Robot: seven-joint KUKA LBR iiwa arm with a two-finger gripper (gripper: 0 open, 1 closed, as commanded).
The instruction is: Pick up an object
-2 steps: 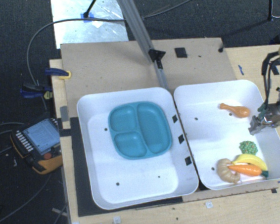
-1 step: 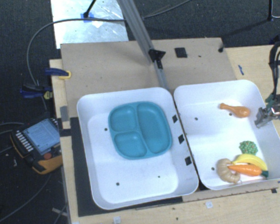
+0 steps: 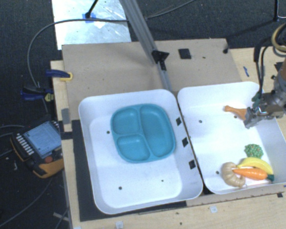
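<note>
The hand [image 3: 251, 117] is hanging low over the right bin [image 3: 212, 145], close to that bin's far right wall, and I cannot tell how its grasping parts are standing. An orange, drumstick-like piece [image 3: 234, 110] is lying just beside the hand, toward the bin's middle, possibly touching it. The main risk, as I judge it, is the hand nudging this piece along the smooth floor instead of closing around it, or scraping the bin's wall, which is sitting very near. Further out, in the bin's near right corner, a banana [image 3: 256, 163], a carrot [image 3: 252, 173], a tan ginger-like lump [image 3: 232, 174] and a green broccoli piece [image 3: 253, 150] are huddling together, so a try there could be snagging neighbours. Left of the right bin, the left bin [image 3: 99, 156] is carrying a blue divided plate [image 3: 142, 132], well apart.
</note>
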